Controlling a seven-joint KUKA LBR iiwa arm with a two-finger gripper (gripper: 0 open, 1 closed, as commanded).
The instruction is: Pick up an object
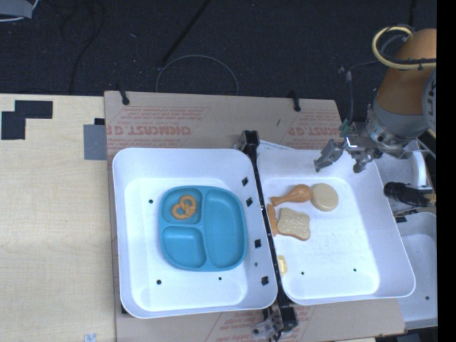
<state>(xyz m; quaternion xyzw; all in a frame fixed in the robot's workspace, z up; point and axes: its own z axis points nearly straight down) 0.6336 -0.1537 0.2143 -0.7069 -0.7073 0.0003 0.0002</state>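
In the right bin (356, 276) lie a tan drumstick (292, 195), a round beige bun (325, 197) and a slice of toast (293, 224), close together at the bin's left middle. A small yellow piece (282, 264) pokes out at the bin's left wall. My gripper (345, 158) hovers over the bin's far right corner, above and right of the bun, fingers spread open with nothing between them. The left bin (135, 276) holds a blue divided plate (203, 228) with a pretzel (184, 207) in its top-left compartment.
A black divider clamp (260, 219) runs between the two bins. Both bins rest on a cardboard sheet (214, 123). A black fixture (406, 191) sticks in at the right bin's right rim. The right bin's lower half is bare white floor.
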